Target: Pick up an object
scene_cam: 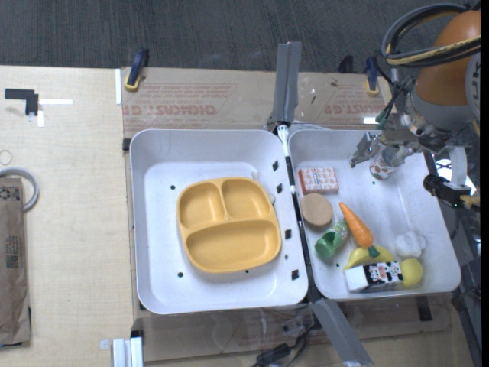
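Hovering over the far part of the right shallow white bin [435, 228], the two-finger gripper [384, 161] hangs from the grey arm with its orange band [451, 60]; whether the claw is apart, together or clamped on anything cannot be told, as its tip is a blur of metal above the bin floor. Nearer the camera in that bin lie the objects to pick: a pink-and-white patterned packet [318, 180], a round tan wooden disc [316, 210] just below it, an orange toy carrot [356, 225], a green toy pepper [330, 244], a yellow toy banana [365, 255], a white carton with black markings [374, 276] and a yellow lemon-like fruit [412, 272] (these last three crowd together). A small white lump [410, 242] sits nearby. The left white bin [149, 228] holds a yellow three-compartment plastic plate [228, 225].
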`<state>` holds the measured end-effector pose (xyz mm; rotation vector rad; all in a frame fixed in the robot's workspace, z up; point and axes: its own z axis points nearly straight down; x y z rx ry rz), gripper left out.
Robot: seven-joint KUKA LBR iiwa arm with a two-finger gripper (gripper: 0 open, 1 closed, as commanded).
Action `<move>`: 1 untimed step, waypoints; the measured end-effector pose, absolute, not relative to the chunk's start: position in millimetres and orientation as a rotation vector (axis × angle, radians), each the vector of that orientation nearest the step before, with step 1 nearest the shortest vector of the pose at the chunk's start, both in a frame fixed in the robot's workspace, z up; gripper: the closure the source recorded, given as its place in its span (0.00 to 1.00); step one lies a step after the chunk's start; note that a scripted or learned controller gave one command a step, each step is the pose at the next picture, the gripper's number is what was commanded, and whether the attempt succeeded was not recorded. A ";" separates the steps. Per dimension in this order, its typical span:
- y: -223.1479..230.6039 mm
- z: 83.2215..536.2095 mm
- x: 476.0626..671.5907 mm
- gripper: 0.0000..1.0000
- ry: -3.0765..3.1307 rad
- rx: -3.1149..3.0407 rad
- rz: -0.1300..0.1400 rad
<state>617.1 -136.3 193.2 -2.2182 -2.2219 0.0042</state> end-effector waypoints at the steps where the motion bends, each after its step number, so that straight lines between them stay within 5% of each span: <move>1: -132.9 101.9 544.9 0.00 -2.301 -2.134 0.005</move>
